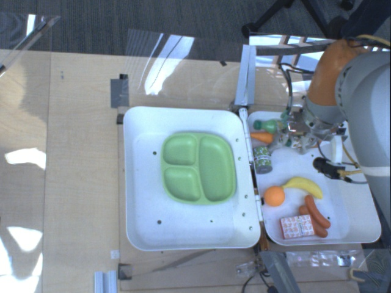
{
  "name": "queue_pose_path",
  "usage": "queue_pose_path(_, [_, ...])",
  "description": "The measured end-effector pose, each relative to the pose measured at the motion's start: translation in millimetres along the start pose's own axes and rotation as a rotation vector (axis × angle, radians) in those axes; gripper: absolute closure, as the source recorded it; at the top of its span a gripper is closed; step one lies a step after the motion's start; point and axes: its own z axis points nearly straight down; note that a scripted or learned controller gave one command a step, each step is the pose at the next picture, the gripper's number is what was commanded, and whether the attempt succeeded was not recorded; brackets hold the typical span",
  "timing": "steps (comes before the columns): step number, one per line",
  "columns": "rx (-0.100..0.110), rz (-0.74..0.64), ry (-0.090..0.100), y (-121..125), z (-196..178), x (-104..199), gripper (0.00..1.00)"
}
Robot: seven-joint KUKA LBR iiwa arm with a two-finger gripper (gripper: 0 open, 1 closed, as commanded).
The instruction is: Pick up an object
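Observation:
My gripper (294, 138) hangs low over the far part of the right bin (360, 215), under the orange-banded wrist. Just to its left lie a small green bottle (266, 126) and an orange carrot (261, 137). A small dark can (263, 159) stands in front of those, near the bin's left wall. Nearer the camera are a yellow banana (304, 186), an orange ball-shaped fruit (274, 196), a pair of red sausages (315, 215) and a red-and-white box (297, 226). I see nothing held by the gripper.
The left bin (146, 224) holds a green divided plate (199, 166). A metal divider post (246, 78) rises between the bins at the back. The arm's grey body (366, 115) and black cable (333, 168) overhang the right bin's far right side.

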Motion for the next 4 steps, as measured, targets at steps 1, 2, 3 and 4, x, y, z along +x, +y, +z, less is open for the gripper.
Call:
queue_pose_path(1, [-0.017,0.047,0.001,-2.4,0.2,5.8,0.0])
queue_pose_path(2, [-0.009,0.097,0.0,2.1,-0.1,14.4,0.0])
queue_pose_path(3, [-0.008,0.128,0.006,3.1,-0.2,14.6,0.0])
queue_pose_path(4, [-0.027,0.161,0.01,-1.6,0.2,16.2,0.0])
